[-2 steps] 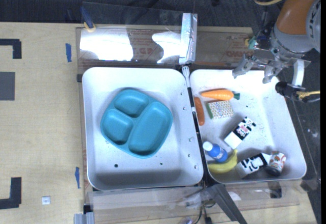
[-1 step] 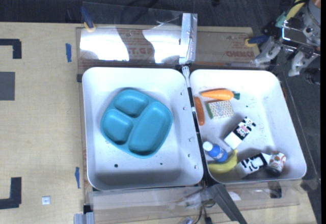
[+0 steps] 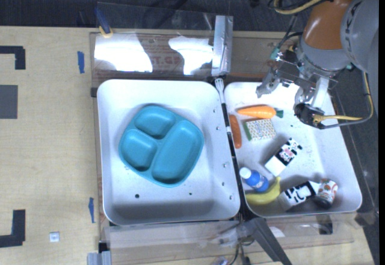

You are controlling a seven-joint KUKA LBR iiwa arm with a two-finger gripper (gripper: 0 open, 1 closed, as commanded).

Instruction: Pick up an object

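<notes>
The right bin (image 3: 346, 155) holds several small objects. An orange carrot (image 3: 257, 111) lies at its far left, with a dotted green and white square packet (image 3: 260, 130) just in front of it. A black and white carton (image 3: 284, 157) lies mid-bin. At the front lie a blue bottle (image 3: 255, 179), a yellow banana (image 3: 264, 194), a second black and white carton (image 3: 299, 193) and a small red and white item (image 3: 326, 191). My gripper (image 3: 287, 98) hangs over the bin's far end, just right of the carrot, open with nothing between its fingers.
The left bin (image 3: 114, 197) holds a blue divided plate (image 3: 161, 143). A thin orange stick (image 3: 235, 131) lies along the right bin's left wall. A yellow cable (image 3: 346, 118) trails from the wrist to the right. A clear panel (image 3: 156, 47) stands behind the left bin.
</notes>
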